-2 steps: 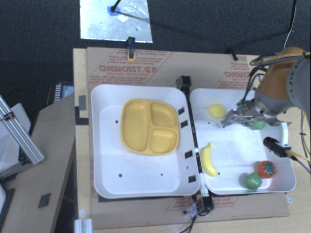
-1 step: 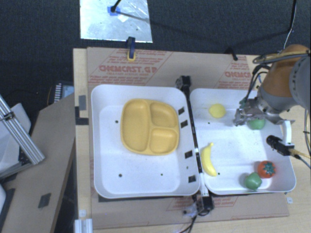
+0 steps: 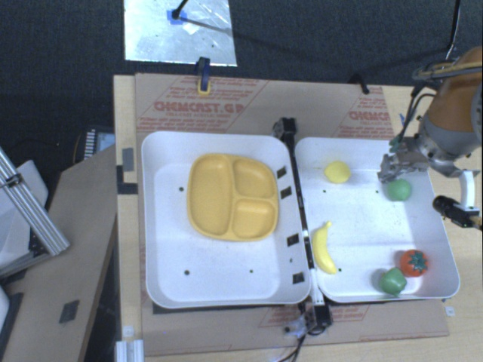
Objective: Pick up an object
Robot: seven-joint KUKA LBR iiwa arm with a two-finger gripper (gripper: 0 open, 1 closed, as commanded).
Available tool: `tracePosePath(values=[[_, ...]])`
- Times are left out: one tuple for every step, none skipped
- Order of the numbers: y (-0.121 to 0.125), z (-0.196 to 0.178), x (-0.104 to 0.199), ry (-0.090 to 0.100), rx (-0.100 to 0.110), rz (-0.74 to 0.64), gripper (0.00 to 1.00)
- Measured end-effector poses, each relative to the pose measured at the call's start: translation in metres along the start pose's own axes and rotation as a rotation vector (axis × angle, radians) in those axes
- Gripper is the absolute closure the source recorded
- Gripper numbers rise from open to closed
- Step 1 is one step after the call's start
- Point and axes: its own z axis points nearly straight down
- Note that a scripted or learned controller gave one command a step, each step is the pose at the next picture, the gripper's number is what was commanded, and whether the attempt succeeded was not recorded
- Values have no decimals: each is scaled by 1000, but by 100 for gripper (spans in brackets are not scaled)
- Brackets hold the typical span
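In the right bin (image 3: 362, 296) lie a yellow lemon (image 3: 337, 172), a round green fruit (image 3: 399, 191), a banana (image 3: 324, 249), a red tomato (image 3: 413, 262) and a green pepper (image 3: 392, 280). My gripper (image 3: 393, 170) reaches in from the right, low over the bin's far right part. It is directly above and behind the round green fruit, touching or nearly touching its top. The gripper body hides the tips.
The left bin (image 3: 166, 277) holds a yellow divided plate (image 3: 231, 197). A black bracket strip (image 3: 294, 202) runs between the two bins. A black part of the arm (image 3: 456, 211) hangs over the right bin's right rim. A silver sheet (image 3: 179, 19) lies beyond the bench.
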Motion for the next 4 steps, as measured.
tracePosePath(values=[[-4,-49,5,1,0,-2,100],[-3,-67,5,1,3,-2,100],[7,-70,63,5,5,-7,100],[11,-64,121,5,5,-7,100]])
